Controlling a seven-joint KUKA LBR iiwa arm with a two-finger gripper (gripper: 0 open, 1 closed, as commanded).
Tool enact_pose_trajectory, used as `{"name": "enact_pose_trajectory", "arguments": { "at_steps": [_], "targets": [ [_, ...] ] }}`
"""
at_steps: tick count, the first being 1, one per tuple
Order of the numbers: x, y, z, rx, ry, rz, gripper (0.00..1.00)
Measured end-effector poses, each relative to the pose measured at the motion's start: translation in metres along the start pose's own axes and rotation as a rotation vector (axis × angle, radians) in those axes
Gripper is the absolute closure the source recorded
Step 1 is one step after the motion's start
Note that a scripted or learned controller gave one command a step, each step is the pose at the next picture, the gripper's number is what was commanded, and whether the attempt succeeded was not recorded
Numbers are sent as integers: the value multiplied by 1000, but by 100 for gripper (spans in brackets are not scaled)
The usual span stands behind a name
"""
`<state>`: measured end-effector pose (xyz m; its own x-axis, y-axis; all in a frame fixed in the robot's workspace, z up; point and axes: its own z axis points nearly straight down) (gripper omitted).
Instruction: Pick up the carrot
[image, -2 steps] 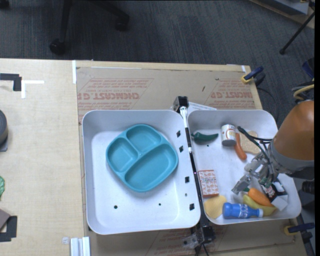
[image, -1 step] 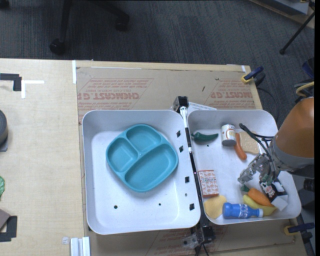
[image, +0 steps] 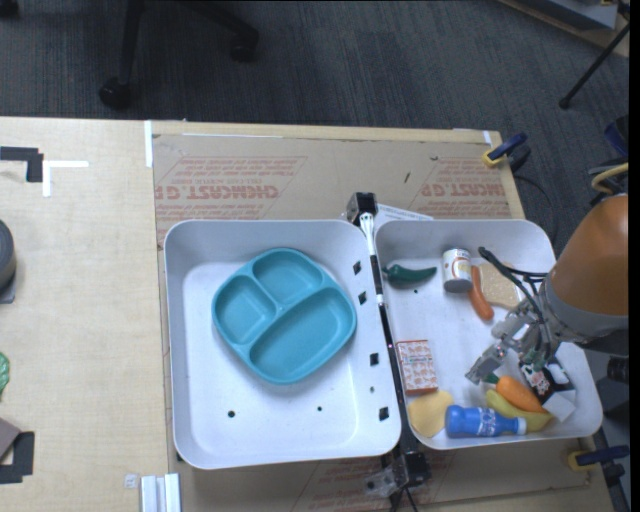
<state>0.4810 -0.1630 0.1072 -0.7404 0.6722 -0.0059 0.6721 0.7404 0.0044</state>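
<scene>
the carrot (image: 519, 392) is seen low in the right bin (image: 440, 240), near its right corner, lying against a yellow item (image: 520, 412) and just above a blue bottle (image: 484, 422). the tool (image: 497, 357) is lowered into that bin just left of the carrot; whether it is open or closed cannot be told. a blue divided plate (image: 285, 315) is held in the left bin (image: 200, 420).
</scene>
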Motion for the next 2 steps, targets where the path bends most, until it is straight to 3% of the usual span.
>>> {"name": "enact_pose_trajectory", "arguments": {
  "at_steps": [1, 2],
  "targets": [
    [0, -4, 15, 3, 6, -172, 0],
    [-3, -2, 5, -1, -1, -168, 100]
  ]
}}
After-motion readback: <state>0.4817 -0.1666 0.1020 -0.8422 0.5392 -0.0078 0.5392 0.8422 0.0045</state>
